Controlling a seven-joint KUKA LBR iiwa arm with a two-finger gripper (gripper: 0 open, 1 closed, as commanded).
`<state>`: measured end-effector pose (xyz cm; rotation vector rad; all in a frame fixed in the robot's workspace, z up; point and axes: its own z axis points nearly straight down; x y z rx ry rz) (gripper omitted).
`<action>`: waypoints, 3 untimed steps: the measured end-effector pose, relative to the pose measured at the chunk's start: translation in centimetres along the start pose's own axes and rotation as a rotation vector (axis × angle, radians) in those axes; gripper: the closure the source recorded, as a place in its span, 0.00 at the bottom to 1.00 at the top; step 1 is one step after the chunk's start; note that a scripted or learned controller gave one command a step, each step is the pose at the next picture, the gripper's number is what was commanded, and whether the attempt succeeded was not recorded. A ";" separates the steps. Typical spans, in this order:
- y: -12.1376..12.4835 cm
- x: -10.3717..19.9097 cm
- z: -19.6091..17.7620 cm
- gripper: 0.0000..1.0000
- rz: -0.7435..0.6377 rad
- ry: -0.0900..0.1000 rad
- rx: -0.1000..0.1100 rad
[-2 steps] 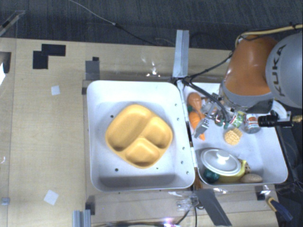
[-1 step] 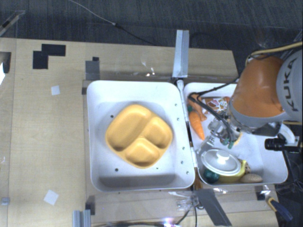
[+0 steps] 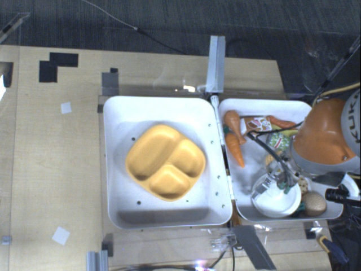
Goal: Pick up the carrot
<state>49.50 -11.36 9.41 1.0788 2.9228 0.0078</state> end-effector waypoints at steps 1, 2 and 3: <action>0.4 -0.2 -1.2 1.00 -0.008 -0.007 -0.007; 9.4 -7.1 -1.1 1.00 0.244 0.017 0.012; 10.7 -5.0 -14.3 1.00 0.437 0.009 0.005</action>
